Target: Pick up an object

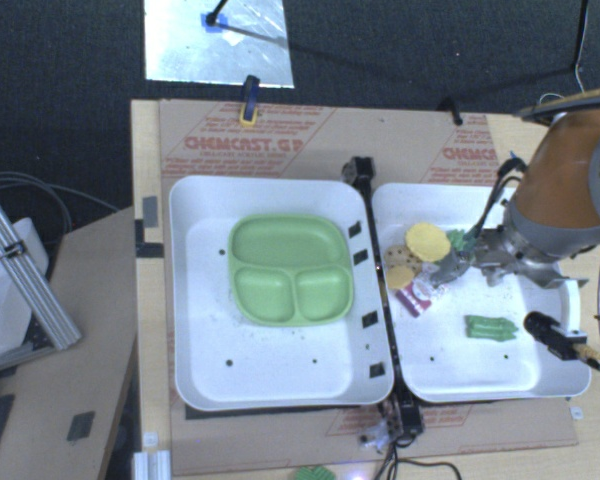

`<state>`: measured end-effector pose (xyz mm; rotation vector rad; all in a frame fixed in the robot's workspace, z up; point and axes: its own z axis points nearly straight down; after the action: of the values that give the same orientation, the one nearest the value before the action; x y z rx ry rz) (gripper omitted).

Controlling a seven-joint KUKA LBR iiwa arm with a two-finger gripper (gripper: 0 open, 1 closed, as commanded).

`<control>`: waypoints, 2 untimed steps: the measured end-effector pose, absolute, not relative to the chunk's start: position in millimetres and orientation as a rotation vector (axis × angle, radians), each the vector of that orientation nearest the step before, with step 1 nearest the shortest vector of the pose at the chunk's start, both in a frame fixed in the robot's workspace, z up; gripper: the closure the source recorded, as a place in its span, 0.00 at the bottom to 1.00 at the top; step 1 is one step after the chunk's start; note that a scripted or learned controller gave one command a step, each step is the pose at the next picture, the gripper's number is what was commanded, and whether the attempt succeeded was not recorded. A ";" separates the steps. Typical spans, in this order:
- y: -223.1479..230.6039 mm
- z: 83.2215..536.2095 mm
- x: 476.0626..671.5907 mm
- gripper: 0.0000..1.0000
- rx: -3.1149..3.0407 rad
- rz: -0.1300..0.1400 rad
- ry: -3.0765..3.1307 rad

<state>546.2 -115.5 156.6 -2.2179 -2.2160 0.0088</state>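
My gripper [446, 270] reaches down into the right bin [480, 383], near its left side. Just up and left of it lies a round yellow piece [426, 240], with a tan dotted disc [399, 259] beside it. A small pink and white item [413, 297] sits just below and left of the gripper tip. A green object [492, 327] rests on the bin floor further right and nearer the front. Nothing is visibly held between the gripper's parts.
The left bin [200, 368] holds a green divided plate [288, 269]. A black divider [375, 278] with clips runs between the bins. The arm's grey and orange body [570, 188] hangs over the right bin's right side.
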 end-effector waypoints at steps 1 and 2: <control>-159.6 154.0 535.7 0.00 -2.225 0.001 -2.219; -85.4 114.3 547.0 0.00 -2.210 -0.001 -2.229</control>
<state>547.0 -85.4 114.3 -2.2098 -2.2288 -0.0012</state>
